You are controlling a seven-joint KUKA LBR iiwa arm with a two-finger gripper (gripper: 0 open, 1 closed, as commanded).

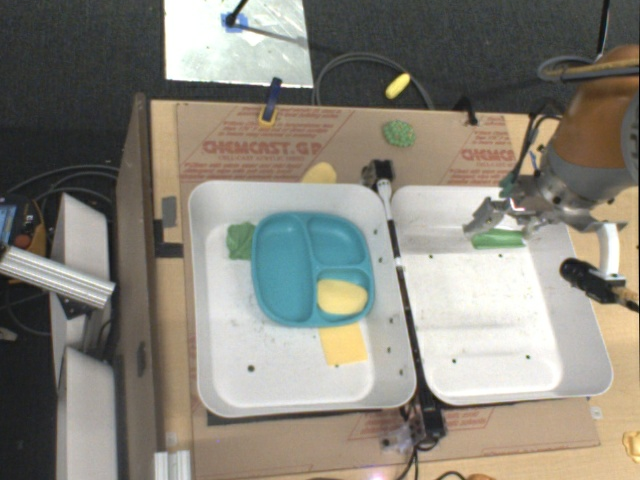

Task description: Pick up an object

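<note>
Well away from the fingers, at the worktop's [160,388] far edge, a yellow-and-blue clamp [270,103] grips the printed cardboard sheet [250,148]. Beyond it a silvery square sheet [235,28] lies on the dark floor. Nearer the fingers, a small green knobbly ball [399,133] rests on the cardboard, with a yellow capsule-shaped piece [398,86] just past it.

**Plastic on cardboard**

Two white bins [300,393] look like smooth, faintly glossy plastic. The blue tray [290,268] shows the same sheen. Beneath sits matt brown cardboard [440,143], printed red. Up top, a foil-like sheet [235,28] looks shiny and wrinkled.
</note>
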